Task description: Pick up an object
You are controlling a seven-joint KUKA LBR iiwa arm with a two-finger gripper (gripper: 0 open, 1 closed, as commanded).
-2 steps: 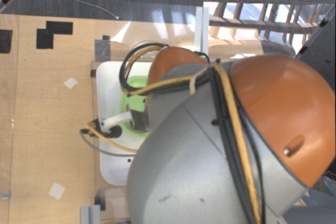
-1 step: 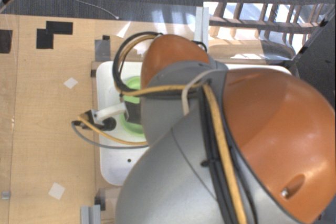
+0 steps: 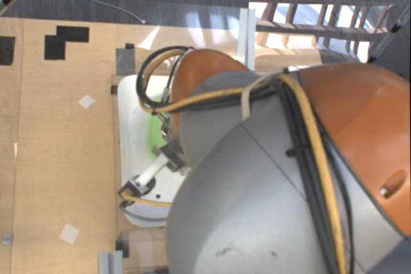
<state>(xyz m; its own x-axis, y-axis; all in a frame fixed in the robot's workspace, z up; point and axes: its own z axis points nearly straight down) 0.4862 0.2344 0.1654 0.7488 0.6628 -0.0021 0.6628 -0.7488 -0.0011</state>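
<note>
The grey and orange arm [image 3: 276,157] covers most of the camera view and hides nearly all of both bins. Its wrist hangs low over the left white bin [image 3: 128,138], of which just the left wall and part of the floor show. A bright green object [image 3: 154,130] lies in that bin, partly hidden under the wrist. The gripper [image 3: 168,138] shows as a few metal parts right beside the green object; whether it touches it I cannot tell.
A bare wooden benchtop [image 3: 58,157] with black markers [image 3: 64,42] and small white squares stretches left of the bin. Grey brackets [image 3: 126,59] stand at the bin's corners. A clear frame [image 3: 321,22] rises at the back right.
</note>
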